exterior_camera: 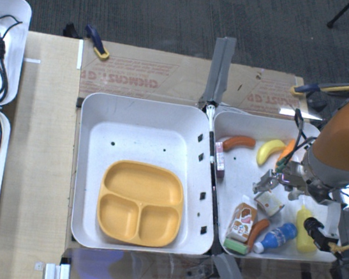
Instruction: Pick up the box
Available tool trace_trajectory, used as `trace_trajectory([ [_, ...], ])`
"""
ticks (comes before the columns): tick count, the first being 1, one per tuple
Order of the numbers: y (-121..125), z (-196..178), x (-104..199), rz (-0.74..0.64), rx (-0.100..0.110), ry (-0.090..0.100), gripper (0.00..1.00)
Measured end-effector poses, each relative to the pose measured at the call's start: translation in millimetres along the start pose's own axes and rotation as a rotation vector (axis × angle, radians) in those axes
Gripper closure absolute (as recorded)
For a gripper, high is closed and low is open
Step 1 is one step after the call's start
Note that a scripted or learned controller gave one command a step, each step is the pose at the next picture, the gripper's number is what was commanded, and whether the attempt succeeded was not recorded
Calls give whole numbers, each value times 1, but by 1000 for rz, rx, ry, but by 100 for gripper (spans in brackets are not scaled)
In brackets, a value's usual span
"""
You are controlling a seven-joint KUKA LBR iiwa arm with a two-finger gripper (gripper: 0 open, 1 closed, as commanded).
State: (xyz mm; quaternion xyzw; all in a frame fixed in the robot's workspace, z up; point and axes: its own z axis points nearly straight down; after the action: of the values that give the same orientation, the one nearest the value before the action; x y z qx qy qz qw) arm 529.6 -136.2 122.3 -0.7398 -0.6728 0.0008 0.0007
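Note:
A small brown and white box (pixel 242 221) with a printed front lies in the right bin (pixel 244 123) near its front edge. My gripper (pixel 270 184) hangs over the middle of that bin, up and to the right of the box and apart from it. Just below the gripper lies a small tan and white block (pixel 270 204). A thin pink box (pixel 219 159) lies along the bin's left wall.
The right bin also holds a red sausage (pixel 238 142), a banana (pixel 269 150), a carrot (pixel 286 152), a second sausage (pixel 258 231), a blue bottle (pixel 275 238), a yellow item (pixel 306 231) and a green piece (pixel 235 246). The left bin (pixel 99 125) holds a yellow divided plate (pixel 141 203).

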Motion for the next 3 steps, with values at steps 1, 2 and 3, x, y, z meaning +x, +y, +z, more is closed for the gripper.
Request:
trace_trajectory([
  [1,11,32,1,46,2,1,0],
  [2,61,31,0,132,0,-1,0],
  [3,30,31,25,132,1,0,0],
])
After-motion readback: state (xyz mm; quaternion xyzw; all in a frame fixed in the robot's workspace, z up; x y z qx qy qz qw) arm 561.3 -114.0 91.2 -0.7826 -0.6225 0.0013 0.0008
